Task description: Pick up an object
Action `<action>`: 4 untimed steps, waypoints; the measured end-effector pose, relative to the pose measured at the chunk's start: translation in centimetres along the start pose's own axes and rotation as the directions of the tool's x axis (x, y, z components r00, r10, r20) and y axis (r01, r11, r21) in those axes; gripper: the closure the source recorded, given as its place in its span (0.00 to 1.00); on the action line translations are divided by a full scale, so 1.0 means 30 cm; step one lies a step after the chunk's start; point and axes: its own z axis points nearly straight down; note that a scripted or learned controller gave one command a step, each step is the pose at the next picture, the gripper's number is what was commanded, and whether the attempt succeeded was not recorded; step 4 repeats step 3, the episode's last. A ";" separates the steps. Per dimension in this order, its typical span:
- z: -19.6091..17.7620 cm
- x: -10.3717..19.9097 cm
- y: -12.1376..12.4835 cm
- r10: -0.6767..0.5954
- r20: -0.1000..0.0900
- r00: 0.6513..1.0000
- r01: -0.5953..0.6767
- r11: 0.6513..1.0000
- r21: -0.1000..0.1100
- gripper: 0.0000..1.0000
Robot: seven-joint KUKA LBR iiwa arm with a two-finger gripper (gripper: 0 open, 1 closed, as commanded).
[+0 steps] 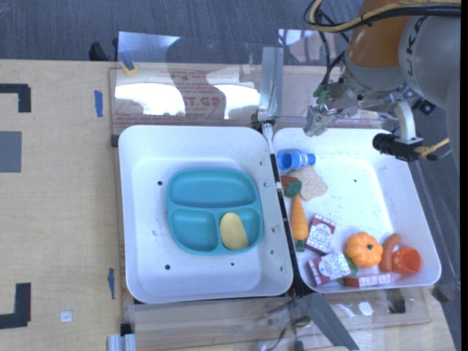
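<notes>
My gripper (316, 120) hangs over the far left corner of the right bin (365, 159), above and just right of a small blue bottle (296, 160) lying on its side. Nothing shows in its grasp. Down the bin's left side lie a slice of toast (314, 186), a green item (292, 189) and a carrot (298, 221). Near the front sit two small red-and-white cartons (320, 236), an orange pumpkin (364, 249) and a red cup (406, 259).
The left bin (146, 167) holds a teal divided plate (208, 196) with a yellow egg-shaped item (234, 231) in its front right compartment. A metal post (270, 82) stands behind the wall between the bins. The arm's black fitting (395, 145) juts over the right bin's far side.
</notes>
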 end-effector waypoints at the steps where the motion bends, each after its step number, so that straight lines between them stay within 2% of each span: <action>1: 0.010 -0.002 -0.005 0.002 -0.001 1.000 -0.002 1.000 0.006 0.00; 2: 0.330 -0.168 -0.180 -0.294 -0.007 0.956 0.294 0.956 0.010 0.00; 3: 0.431 -0.211 -0.073 -0.315 -0.002 0.949 0.315 0.949 0.002 0.00; 4: 0.431 -0.211 -0.073 -0.315 -0.002 0.949 0.315 0.949 0.002 0.00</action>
